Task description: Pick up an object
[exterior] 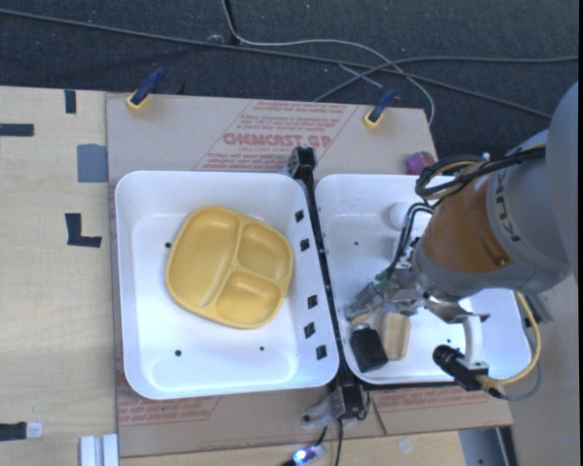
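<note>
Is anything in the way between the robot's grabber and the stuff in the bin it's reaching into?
Nothing visible blocks it. The gripper hangs low in the right bin, just above a black object and a tan block near the front wall. The yellow tray lies apart, in the left bin.

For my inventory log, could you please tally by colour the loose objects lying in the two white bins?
Yellow: 1, the divided plate in the left bin.
Black: 1, the small block in the right bin.
Tan: 1, the piece beside it.
Total: 3.
</note>
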{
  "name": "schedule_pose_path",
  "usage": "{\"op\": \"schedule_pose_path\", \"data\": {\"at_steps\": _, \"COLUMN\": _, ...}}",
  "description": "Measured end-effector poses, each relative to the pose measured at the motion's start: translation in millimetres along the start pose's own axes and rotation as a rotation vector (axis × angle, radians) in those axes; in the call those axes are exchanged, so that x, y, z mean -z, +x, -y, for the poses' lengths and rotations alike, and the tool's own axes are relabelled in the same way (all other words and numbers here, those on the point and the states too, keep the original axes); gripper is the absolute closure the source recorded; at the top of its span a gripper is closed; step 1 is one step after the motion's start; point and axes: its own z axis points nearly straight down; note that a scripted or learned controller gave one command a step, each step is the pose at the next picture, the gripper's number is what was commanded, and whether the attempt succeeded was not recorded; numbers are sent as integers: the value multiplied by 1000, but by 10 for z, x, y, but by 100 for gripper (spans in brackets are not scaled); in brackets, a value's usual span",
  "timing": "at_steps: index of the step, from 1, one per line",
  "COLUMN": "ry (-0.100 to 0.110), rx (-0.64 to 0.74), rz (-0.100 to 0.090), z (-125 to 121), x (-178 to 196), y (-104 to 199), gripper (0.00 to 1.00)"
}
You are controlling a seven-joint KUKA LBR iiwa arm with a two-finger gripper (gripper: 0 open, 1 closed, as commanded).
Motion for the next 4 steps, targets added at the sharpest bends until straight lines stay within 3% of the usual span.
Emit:
{"op": "schedule_pose_path", "data": {"at_steps": 1, "ry": 2, "rx": 1, "rz": -1, "z": -6, "x": 97, "y": -1, "gripper": 100}}
{"op": "schedule_pose_path", "data": {"at_steps": 4, "ry": -6, "rx": 1, "rz": 1, "z": -44, "x": 1763, "y": -146, "gripper": 100}}
